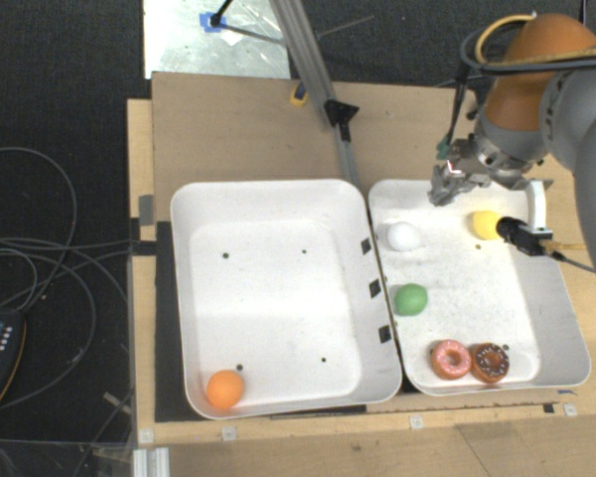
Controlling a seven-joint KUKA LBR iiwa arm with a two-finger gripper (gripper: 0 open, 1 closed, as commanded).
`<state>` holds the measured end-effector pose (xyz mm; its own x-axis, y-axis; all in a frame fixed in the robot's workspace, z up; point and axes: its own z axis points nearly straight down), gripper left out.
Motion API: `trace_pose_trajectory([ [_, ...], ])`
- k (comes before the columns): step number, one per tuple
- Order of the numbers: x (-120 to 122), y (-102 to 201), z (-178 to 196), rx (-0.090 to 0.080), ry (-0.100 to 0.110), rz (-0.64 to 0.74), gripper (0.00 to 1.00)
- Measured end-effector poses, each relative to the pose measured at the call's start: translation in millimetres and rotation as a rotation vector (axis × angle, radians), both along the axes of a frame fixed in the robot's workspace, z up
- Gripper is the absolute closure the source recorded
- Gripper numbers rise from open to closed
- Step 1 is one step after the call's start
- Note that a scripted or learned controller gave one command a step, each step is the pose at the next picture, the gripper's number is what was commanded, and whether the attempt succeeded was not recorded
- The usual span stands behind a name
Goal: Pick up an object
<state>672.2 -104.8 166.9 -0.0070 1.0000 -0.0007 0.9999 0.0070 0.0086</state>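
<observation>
My gripper (444, 193) hangs over the back edge of the right bin (546, 306), pointing down. Nothing shows between its fingers. A white ball (403, 237) lies just below and left of it in the right bin. A yellow object (486, 225) sits to the gripper's right, near the back of that bin. A green ball (410, 299) rests mid-bin near the left wall. At the front of the right bin lie a pink doughnut (450, 359) and a brown doughnut (491, 363), side by side. An orange ball (224, 389) sits in the front left corner of the left bin (268, 296).
A slanted grey pole (313, 63) with a black clamp runs down to the gap between the bins at the back. A black and white fitting (528, 229) juts from the arm over the right bin's back right. Cables lie on the floor at left.
</observation>
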Motion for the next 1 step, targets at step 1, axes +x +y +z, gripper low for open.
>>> trace_pose_trajectory([
  [1, 11.8, 2.4, 53.0, 0.0, -0.001, 0.0, 1.0],
])
